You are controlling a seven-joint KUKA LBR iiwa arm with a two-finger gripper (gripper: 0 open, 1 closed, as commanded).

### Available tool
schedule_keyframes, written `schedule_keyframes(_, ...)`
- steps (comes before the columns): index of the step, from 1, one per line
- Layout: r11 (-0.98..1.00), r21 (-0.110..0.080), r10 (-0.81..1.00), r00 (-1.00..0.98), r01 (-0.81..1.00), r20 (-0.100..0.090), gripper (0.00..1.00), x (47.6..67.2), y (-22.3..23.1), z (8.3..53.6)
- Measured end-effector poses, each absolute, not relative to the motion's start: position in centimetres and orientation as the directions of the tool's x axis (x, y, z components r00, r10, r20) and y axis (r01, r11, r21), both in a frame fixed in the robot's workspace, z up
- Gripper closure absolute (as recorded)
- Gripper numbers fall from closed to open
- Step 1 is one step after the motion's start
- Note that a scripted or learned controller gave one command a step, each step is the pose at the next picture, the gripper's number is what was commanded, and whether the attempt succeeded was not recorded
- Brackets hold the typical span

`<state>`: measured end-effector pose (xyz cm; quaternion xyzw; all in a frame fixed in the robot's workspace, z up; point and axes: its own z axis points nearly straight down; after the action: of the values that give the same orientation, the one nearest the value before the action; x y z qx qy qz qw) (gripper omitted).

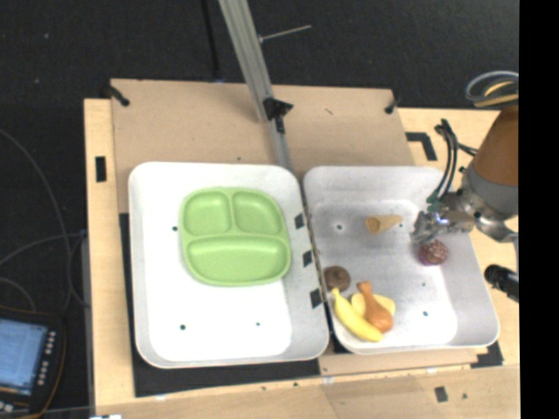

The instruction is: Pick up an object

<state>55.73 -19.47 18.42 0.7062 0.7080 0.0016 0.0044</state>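
Gripper low over right bin, directly above a dark reddish round object; finger state cannot be told. Same bin: tan piece, brown round item, banana, orange piece. Left bin holds green divided plate.

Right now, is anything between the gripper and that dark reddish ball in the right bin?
Nothing visible. The gripper sits just above the reddish ball near the right bin's right side. The tan piece lies to its left, and the banana, orange piece and brown ball lie at the front-left, off that path.
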Motion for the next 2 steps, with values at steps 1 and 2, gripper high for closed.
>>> schedule_keyframes(1,0.004,0.009,1.0,-0.004,1.0,-0.003,1.0,55.3,-19.0,24.4)
schedule_keyframes(2,0.003,0.007,1.0,-0.003,1.0,-0.003,1.0,55.4,-19.2,29.4)
